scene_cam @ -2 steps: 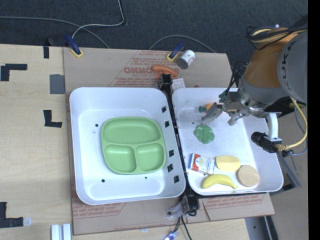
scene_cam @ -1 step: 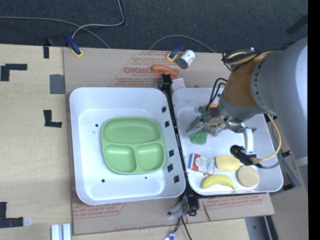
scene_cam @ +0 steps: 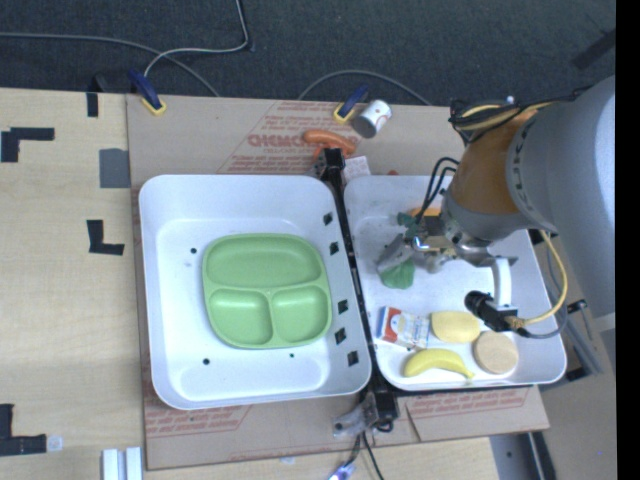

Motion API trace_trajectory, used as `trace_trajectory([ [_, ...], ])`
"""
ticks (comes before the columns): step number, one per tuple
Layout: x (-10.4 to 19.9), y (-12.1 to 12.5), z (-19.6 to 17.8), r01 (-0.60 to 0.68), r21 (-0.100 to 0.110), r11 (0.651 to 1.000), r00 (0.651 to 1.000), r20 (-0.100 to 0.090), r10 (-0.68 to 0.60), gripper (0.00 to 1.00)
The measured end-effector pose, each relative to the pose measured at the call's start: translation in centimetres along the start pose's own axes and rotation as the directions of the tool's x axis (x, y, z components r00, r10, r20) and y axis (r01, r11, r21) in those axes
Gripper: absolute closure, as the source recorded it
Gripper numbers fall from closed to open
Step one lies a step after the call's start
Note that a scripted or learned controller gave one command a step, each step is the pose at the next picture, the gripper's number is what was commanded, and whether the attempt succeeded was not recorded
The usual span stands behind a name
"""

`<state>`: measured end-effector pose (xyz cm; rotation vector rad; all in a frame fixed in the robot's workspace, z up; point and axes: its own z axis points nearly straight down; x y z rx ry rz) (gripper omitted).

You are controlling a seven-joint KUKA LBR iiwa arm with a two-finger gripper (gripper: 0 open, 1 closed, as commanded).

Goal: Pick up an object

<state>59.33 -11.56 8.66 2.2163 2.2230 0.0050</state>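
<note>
Down in the right bin (scene_cam: 540, 268), the gripper (scene_cam: 398, 258) spreads its fingers just above a small green object (scene_cam: 400, 277), with a banana (scene_cam: 436, 365), yellow piece (scene_cam: 455, 327) and packet (scene_cam: 395, 326) at lower right.

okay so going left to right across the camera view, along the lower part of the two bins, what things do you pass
green divided plate → red and white packet → banana → round tan biscuit-like piece. The yellow lemon-like piece above the banana overlaps it sideways, so I leave it out.

Wooden bench (scene_cam: 60, 268), cardboard sheet (scene_cam: 260, 143), two bins (scene_cam: 165, 268)
</note>
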Motion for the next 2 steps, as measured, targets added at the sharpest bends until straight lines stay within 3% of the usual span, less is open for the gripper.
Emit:
trace_trajectory([
  [1,-0.45,-0.98,-0.12,-0.001,0.002,1.000,1.000,0.001,0.001,0.00],
  [2,-0.41,-0.97,-1.08,0.000,0.002,1.000,1.000,0.001,0.000,1.00],
])
